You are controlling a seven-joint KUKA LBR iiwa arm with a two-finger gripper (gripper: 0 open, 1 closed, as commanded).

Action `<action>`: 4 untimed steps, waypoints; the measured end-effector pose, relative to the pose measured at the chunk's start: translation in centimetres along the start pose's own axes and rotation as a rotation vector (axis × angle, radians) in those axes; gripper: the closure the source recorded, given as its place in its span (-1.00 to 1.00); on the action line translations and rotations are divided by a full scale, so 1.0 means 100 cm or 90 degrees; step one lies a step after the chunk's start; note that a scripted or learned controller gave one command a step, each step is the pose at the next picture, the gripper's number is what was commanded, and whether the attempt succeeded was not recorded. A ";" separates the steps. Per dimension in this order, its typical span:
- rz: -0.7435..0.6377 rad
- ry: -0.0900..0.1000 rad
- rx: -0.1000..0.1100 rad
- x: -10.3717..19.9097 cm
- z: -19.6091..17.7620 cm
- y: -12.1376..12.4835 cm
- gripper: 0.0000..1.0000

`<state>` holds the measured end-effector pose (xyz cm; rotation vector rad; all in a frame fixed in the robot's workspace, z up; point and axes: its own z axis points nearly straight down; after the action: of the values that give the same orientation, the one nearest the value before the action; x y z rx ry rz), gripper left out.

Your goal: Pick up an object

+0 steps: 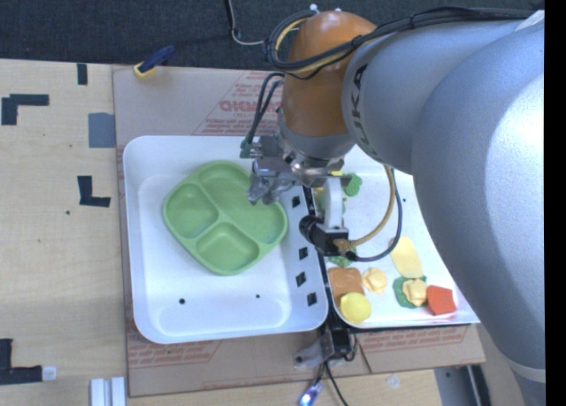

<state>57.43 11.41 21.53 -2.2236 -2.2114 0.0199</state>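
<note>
Writing: red print on cardboard (232, 103), unreadable.
Left bin (146, 218): green tray (221, 218) under pincer (263, 185).
Right bin (442, 307): toy foods (389, 285), beyond it.
Pincer: grip cannot tell.

Red printing on the cardboard sheet (221, 103) under the bins, upside down and slanted, too small and blurred to read with certainty. Dark letters on the side of the grey arm (360, 86), just below the orange band (323, 68), seen at a steep angle; only part visible, probably from the maker's name, not readable in full. No other legible text, number or sign anywhere.
</note>
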 end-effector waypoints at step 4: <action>-0.006 0.004 -0.010 0.037 -0.193 0.017 1.00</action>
<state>59.37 15.16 40.82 -2.2184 -2.2265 -0.0054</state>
